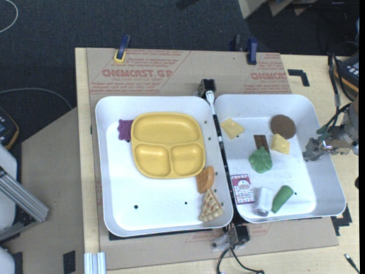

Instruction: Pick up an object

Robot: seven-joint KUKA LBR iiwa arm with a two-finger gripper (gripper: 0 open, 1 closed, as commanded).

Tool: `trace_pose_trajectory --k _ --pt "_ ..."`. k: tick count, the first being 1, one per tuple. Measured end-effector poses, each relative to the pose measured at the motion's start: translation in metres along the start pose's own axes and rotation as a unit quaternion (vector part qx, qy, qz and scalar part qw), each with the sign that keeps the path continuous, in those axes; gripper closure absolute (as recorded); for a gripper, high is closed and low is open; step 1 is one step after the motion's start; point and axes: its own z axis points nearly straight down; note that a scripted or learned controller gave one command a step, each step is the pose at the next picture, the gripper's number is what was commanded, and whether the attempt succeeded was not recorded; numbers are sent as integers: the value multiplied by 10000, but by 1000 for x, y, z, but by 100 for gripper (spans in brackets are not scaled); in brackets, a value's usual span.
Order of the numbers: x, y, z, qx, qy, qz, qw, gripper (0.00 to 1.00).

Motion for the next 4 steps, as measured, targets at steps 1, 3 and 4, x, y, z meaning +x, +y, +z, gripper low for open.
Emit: trace_pose_trajectory --k 1,3,4 --pt "0 1 -13 14 5 -2 10000 100" --pt "104 47 -5 22 24 -27 10000 100" --pt "161 72 -13 15 26 -32 10000 100"
